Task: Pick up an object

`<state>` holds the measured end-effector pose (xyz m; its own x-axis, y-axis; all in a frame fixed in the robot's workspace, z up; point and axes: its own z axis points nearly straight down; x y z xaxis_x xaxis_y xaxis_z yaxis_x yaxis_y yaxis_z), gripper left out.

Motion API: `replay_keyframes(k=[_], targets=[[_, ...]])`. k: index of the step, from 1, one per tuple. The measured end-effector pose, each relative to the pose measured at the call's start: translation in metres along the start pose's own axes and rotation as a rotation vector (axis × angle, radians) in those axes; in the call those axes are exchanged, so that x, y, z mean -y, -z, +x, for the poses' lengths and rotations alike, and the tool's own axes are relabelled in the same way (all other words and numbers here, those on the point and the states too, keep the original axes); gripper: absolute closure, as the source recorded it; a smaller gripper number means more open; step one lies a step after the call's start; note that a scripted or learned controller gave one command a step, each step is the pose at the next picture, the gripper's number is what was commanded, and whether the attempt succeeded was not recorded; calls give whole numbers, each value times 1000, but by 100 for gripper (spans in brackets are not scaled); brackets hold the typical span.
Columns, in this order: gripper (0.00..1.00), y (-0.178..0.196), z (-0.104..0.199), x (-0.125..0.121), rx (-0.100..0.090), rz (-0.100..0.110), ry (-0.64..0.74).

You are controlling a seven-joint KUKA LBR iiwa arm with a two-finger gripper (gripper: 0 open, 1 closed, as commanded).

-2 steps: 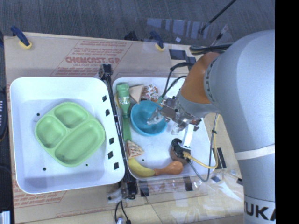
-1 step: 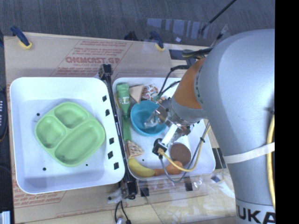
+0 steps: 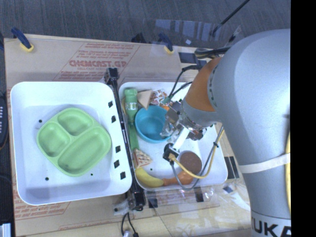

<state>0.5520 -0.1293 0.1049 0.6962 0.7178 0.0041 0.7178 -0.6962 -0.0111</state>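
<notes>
At the near edge of the right bin (image 3: 148,86), a banana (image 3: 148,178) lies along the front wall. An orange piece (image 3: 181,180) lies just beside its right end. A little farther back sits a brown disc (image 3: 190,162), close to the orange piece. Left of it, by the wall next to the other bin, lies a small tan slice (image 3: 142,158) with red spots.

The left bin (image 3: 15,132) stands beside the right one on the bench (image 3: 49,58). It holds a green plate (image 3: 74,141) with three compartments, lying flat near the middle of the bin.

The grey arm (image 3: 247,107) comes in from the right and covers that side of the right bin, its orange band (image 3: 200,90) just above the wrist. The end effector (image 3: 174,131) is down inside the right bin, between the disc and the bowl (image 3: 150,125), at the bowl's right rim. From this angle it cannot be told whether it is open or closed, or whether it touches the bowl.

The bowl is blue and upright, in the middle of the right bin. A green bottle (image 3: 131,106) lies along the bin's left wall, just beside it. Behind the bowl, at the far wall, are a tan wedge (image 3: 144,98) and a printed packet (image 3: 159,97), side by side.

Beyond the bins the bench carries red print, with a blue clamp (image 3: 22,39) at its far left corner. Dark carpet (image 3: 98,9) lies behind it.
</notes>
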Motion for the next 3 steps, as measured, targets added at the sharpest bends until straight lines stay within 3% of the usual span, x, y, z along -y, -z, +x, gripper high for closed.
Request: replay_keyframes(k=[1, 2, 3], targets=[[0, -4, -2, 2, 7, 7, 1], [0, -14, -1, 9, 4, -4, -418], [0, -15, 44, -3, 7, 2, -455]])
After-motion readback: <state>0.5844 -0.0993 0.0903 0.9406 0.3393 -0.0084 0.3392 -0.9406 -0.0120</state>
